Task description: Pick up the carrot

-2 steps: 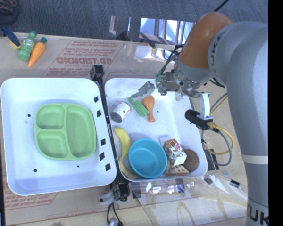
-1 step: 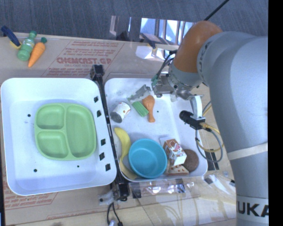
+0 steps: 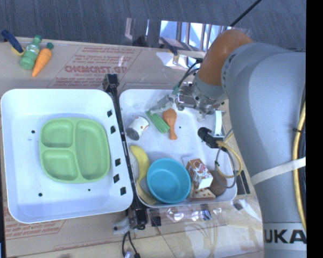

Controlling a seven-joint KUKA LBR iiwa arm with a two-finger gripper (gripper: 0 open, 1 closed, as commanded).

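Observation:
An orange carrot (image 3: 41,61) with a green top lies on the cardboard outside the bins, at the far left back corner. In the right bin (image 3: 226,195) an orange-tan tapered piece (image 3: 171,122), shaped like a drumstick or a carrot, lies beside a green stick (image 3: 160,122). My gripper (image 3: 164,104) hangs over the back of the right bin, just above and behind these two pieces. The grey arm (image 3: 258,101) with its orange band covers the bin's right side. I see nothing held in the gripper.
The left bin (image 3: 16,198) holds a green divided plate (image 3: 74,149). A white cup (image 3: 138,127), a banana (image 3: 140,159), a blue bowl (image 3: 168,180) and a small box (image 3: 199,173) share the right bin. A green bottle (image 3: 30,55) lies beside the outside carrot.

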